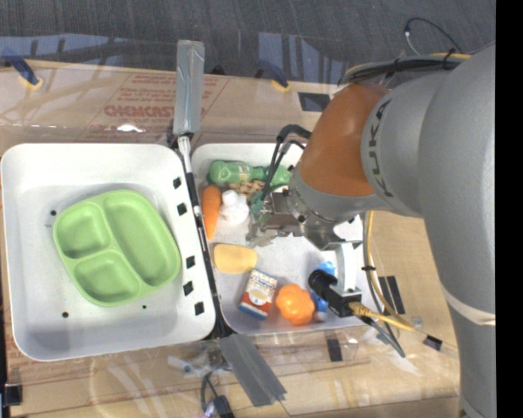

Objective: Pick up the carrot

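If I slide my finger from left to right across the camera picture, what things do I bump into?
Light green divided plastic plate → long orange carrot → pale yellow rounded toy food → small colourful juice carton → round orange fruit → big grey robot arm.

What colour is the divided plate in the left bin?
Light green, plain; the plate shows clearly in the camera view.

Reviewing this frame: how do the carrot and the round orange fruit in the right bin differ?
The carrot is long and slim, while the orange fruit is round. The carrot lies lengthwise against the bin's left wall, near the middle; the orange fruit sits at the near edge beside a small carton. The carrot is close to the end effector, the orange fruit farther away. Both are orange and lie in the right bin.
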Motion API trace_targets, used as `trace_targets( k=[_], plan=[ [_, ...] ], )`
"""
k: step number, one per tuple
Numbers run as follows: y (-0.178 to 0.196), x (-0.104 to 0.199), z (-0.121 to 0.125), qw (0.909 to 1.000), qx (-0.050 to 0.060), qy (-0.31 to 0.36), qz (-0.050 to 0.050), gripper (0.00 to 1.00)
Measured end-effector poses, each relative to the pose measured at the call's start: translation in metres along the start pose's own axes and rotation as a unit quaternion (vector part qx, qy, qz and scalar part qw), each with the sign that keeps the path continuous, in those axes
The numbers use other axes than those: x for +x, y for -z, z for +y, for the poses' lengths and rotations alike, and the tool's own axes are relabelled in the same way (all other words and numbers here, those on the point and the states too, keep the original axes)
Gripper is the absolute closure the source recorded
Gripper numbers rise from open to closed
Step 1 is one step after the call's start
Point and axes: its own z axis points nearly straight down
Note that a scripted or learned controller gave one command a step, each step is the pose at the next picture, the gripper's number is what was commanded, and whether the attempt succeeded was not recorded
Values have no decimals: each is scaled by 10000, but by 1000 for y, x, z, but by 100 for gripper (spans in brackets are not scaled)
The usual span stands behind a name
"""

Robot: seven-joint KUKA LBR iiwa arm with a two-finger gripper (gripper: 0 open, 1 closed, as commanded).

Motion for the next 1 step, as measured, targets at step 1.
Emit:
trace_targets(
  k=[1],
  plan=[
    [0, 0, 0, 10000, 0, -1, 0, 0]
  ],
)
